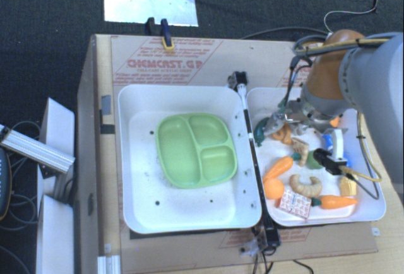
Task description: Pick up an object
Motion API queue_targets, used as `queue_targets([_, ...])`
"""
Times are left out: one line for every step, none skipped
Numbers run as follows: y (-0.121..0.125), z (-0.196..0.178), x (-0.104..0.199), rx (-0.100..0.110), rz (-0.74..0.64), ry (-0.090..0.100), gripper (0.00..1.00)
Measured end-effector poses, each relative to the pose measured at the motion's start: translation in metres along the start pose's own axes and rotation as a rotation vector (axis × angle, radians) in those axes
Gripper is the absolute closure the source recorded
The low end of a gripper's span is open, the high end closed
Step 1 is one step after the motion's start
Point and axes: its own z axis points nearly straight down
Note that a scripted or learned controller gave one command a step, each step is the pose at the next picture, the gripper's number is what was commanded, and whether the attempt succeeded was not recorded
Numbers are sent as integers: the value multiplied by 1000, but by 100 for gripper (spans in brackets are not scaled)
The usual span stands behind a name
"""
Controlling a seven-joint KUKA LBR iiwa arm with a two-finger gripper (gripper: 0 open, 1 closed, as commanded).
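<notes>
My gripper (279,124) hangs low over the upper left part of the right bin (372,213), on the grey arm with its orange band (325,77). Just below it lies a small orange toy (283,136), and a dark teal piece (260,134) rests against the bin's left wall. Nothing shows between the fingers. Further down lie a tan piece (300,151), an orange carrot (278,168), an orange ball (273,188), a beige curled toy (306,185), a red-and-white packet (295,203) and a second carrot (338,202).
The left bin (136,159) holds a green divided plate (197,149). A blue-and-white item (332,141) and a yellow block (347,186) sit at the right side of the right bin. A black rail (247,140) runs between the bins.
</notes>
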Motion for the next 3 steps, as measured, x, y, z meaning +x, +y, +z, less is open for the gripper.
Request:
queue_targets([21, 0, -9, -2, -1, 0, 0])
queue_targets([22, -12, -9, -2, -3, 0, 100])
queue_targets([-9, -102, 52, -3, -1, 1, 100])
